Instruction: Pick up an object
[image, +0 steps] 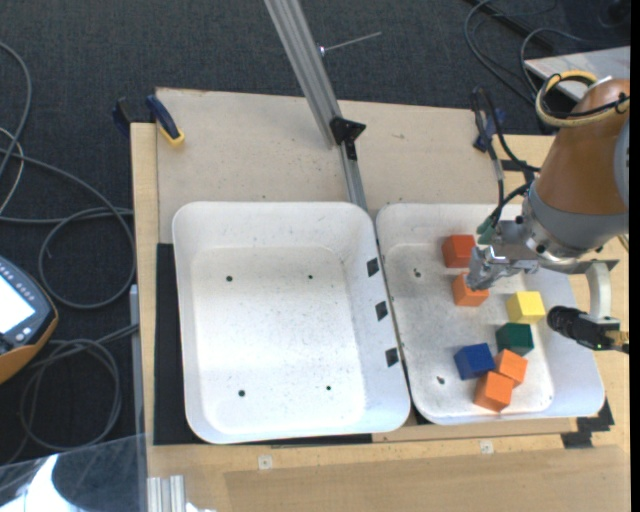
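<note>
Right-hand bin (420, 395), right of frame centre, holding seven small blocks. Gripper (478, 275) lowered over an orange block (468, 292) near the bin's upper middle, fingertips apparently right at its top edge. Whether spread or pressed together: cannot tell, since the wrist body covers that area. No clear sign of the block being lifted or pinched; apparently resting on the bin floor. A second orange block (459, 250) just above it in the frame, close beside the fingertips. Lower and to the right, a loose cluster: yellow block (526, 305), green block (516, 335), blue block (474, 359), and two more orange blocks (513, 365) (493, 390) touching or nearly so. Left-hand bin (200, 330) at frame centre-left.

Likely risks from here: a finger landing on top of the targeted block rather than beside it, pressing down instead of straddling; an off-centre closure pushing the block sideways or tipping it out on the lift; the upper orange neighbour getting nudged or caught alongside, given the narrow gap. Block seemingly turned at an angle, so possibly a corner-to-corner pinch and a slip.
</note>
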